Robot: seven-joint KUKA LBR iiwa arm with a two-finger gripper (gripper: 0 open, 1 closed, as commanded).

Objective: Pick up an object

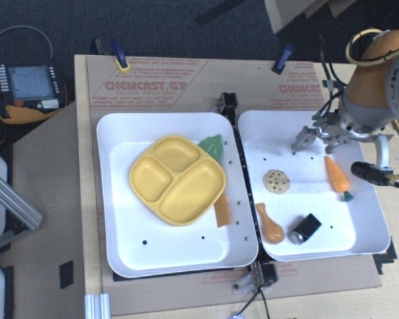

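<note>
Carrot (336, 175) orange, tapered, green-tipped, lying in right bin; pincer (312, 138) open, empty.

Setting: robotics laboratory test bench.
Evidence noted: grey-and-orange industrial arm (376, 78) entering at 3 o'clock; teach pendant (28, 88) with screen at 9 o'clock; two white bins (120, 244) clamped on a protective-film-covered board (186, 85) at centre; aluminium extrusion (10, 198) at 8 o'clock; cabling (256, 298) at 6 o'clock; dark carpeted floor (153, 12) at 12 o'clock.
</note>
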